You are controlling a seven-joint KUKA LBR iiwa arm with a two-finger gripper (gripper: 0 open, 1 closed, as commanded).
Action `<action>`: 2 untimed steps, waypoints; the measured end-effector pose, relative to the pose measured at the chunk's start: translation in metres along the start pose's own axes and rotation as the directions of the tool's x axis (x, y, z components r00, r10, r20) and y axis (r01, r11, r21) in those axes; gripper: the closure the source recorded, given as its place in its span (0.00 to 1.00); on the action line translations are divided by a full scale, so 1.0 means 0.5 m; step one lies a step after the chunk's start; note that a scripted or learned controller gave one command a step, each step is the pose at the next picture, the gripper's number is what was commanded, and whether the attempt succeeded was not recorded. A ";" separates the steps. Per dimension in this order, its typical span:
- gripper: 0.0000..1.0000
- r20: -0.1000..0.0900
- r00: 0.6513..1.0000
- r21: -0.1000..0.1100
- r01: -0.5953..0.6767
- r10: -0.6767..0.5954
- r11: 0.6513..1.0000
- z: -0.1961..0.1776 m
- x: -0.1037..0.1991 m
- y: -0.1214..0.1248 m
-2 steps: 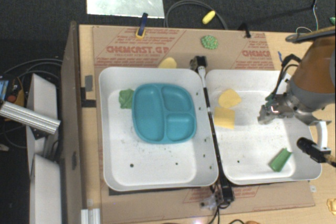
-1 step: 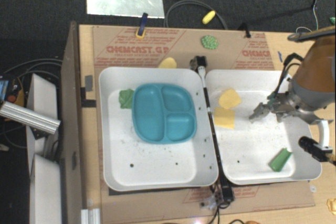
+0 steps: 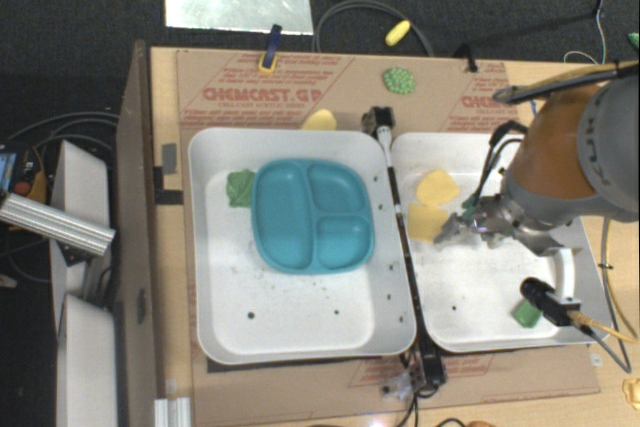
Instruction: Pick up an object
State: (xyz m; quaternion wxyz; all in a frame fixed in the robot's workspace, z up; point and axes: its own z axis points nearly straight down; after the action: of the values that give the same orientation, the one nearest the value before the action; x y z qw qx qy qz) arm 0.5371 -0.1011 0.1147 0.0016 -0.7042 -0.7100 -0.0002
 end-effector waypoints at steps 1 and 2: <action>0.00 0.003 1.000 -0.007 -0.001 0.001 1.000 0.063 0.005 0.120; 0.00 0.004 1.000 -0.011 0.000 0.000 1.000 0.057 0.029 0.244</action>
State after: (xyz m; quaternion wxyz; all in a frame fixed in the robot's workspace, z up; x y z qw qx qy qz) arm 0.6590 -0.0854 0.0860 -0.0035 -0.7044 -0.7098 -0.0028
